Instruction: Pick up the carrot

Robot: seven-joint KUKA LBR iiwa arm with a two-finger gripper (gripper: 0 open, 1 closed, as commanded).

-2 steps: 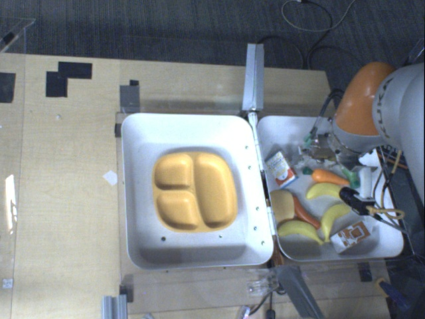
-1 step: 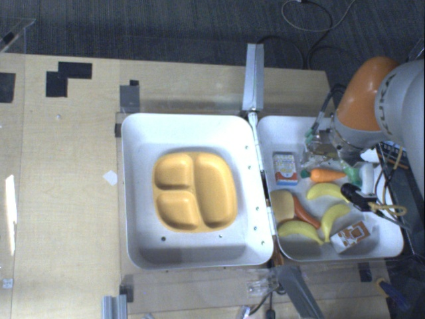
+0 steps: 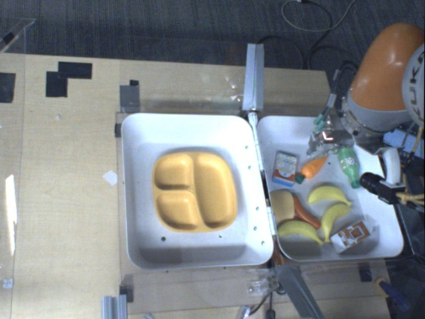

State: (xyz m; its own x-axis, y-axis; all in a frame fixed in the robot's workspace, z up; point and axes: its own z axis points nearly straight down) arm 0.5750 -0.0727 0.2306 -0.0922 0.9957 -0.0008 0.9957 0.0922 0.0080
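The carrot [image 3: 313,167] lay in the right bin [image 3: 396,246], toward its upper middle, slanting with its thick end down-left and its tip running up under the gripper [image 3: 325,136]. The gripper hung at that upper end; whether it touched the carrot, or whether it was open or shut, could not be told from this slanted view.

The likely trouble was a poor hold: coming down on the thin tapered tip, the gripper could have let the carrot slip or swing out on the lift. A small carton [image 3: 285,165] sat just beside the carrot's thick end, and a green bottle [image 3: 349,164] lay near on the other side, so either could have been knocked or caught instead.

Counted in the right bin: one carrot, one blue-and-white small carton, one green bottle, three bananas [image 3: 329,194], one brown-and-white box [image 3: 350,235], one tan rounded thing [image 3: 283,205] and one orange-red piece [image 3: 307,213] beside it, too unclear to name. The left bin [image 3: 136,198] held one yellow divided tray [image 3: 195,190].
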